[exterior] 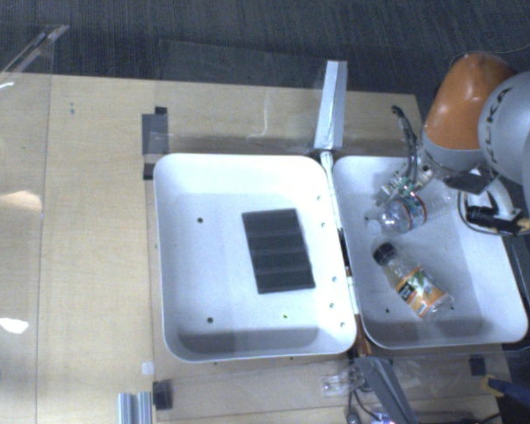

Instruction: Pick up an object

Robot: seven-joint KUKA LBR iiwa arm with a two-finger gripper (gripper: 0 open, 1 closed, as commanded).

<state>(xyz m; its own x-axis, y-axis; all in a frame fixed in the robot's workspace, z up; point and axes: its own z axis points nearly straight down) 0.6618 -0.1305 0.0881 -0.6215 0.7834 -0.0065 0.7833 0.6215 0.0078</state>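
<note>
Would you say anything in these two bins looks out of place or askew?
Nothing is spilled. A small bottle lies on its side in the right bin, and a dark ribbed pad sits slightly askew in the left bin.

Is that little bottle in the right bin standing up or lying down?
Lying down: the bottle rests on its side on the right bin's floor.

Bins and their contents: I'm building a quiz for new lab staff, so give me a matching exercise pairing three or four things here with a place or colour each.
Things:
1. Black pad
2. Bottle
3. Band on arm
4. Gripper

Descriptions:
A. Orange
B. Lying in the right bin, near its front
C. Flat in the middle of the left bin
D. Over the back part of the right bin

Pairs: 1-C, 2-B, 3-A, 4-D
</note>
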